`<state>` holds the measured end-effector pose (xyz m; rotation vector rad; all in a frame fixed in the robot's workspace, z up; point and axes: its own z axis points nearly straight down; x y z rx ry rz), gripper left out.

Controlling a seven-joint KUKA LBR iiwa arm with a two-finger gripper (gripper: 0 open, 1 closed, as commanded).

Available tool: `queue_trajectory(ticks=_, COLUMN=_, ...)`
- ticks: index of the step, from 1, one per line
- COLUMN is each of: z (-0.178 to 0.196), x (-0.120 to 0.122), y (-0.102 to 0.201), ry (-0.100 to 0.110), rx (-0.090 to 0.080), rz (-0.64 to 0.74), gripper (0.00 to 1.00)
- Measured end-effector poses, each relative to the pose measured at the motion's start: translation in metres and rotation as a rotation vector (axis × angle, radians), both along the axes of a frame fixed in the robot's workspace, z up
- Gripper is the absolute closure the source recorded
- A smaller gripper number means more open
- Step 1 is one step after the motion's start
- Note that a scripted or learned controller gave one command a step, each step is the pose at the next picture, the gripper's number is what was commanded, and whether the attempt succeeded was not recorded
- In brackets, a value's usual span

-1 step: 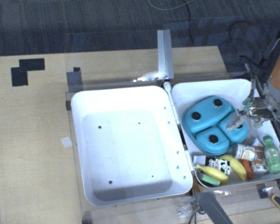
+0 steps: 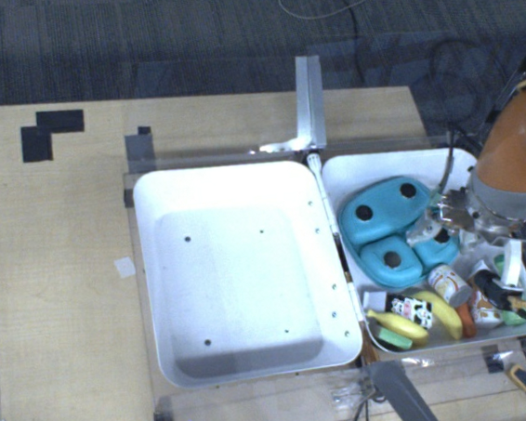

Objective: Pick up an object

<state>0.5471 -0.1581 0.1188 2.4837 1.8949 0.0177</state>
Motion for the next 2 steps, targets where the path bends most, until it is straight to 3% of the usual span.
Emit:
queue_trajectory(ticks=1, z=-0.011, x=0.019, y=0.030, ry=0.009, rx=0.006, rz=-0.258, gripper=0.00)
queue_trajectory(ticks=2, z=-0.003, x=-0.004, y=-0.026, ry=-0.005, rx=0.025, rz=-0.396, gripper=0.00)
